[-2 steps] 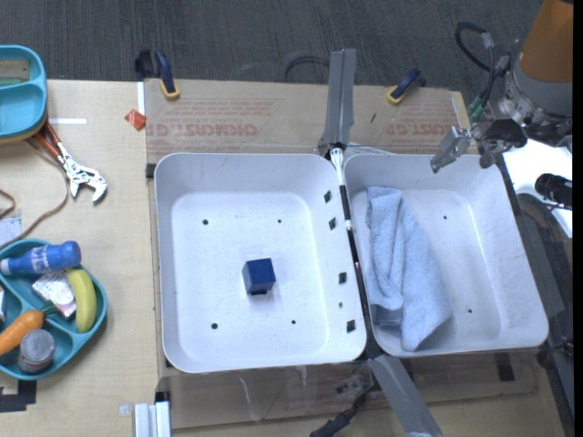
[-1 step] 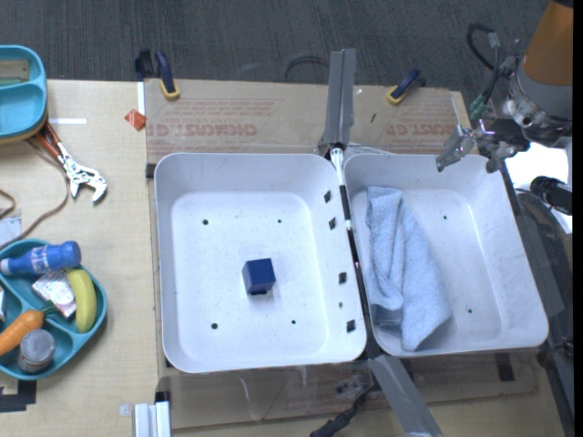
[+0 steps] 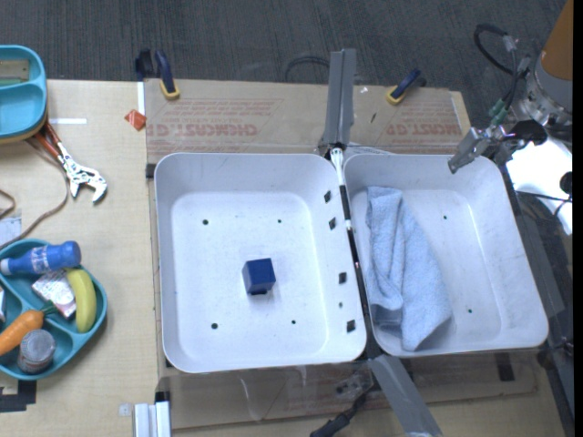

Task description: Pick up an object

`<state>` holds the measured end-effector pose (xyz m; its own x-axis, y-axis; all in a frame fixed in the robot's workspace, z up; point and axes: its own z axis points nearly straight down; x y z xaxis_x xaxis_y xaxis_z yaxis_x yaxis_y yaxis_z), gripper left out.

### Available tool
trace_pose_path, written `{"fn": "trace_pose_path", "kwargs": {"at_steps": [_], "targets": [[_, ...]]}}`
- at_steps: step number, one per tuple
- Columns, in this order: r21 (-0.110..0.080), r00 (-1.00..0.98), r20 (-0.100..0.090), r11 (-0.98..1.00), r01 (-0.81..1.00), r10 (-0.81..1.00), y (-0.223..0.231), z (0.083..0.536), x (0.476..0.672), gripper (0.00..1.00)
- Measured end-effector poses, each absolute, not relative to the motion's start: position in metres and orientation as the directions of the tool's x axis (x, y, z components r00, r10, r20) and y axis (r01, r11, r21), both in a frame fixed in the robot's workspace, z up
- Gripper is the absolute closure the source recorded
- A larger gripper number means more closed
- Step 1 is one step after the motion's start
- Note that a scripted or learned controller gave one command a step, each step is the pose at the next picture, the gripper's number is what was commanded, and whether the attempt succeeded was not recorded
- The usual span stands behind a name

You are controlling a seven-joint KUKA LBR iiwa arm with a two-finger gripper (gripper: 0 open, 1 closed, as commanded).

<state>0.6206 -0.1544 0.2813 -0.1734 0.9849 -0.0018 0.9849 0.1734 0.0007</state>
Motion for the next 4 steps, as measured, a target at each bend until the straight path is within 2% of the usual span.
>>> {"fn": "trace_pose_path", "kwargs": {"at_steps": [1, 2, 3, 4], "targets": [[-0.002, -0.087, -0.001, 0.087, 0.996, 0.996, -0.042, 0.24, 0.659, 0.0], [-0.003, -0.104, -0.001, 0.104, 0.995, 0.995, -0.094, 0.197, 0.607, 0.0], [-0.002, 0.044, 0.0, -0.044, 0.999, 0.999, -0.132, 0.202, 0.584, 0.0], [0.0, 0.108, -0.002, -0.108, 0.994, 0.994, -0.132, 0.258, 0.559, 0.0]]}}
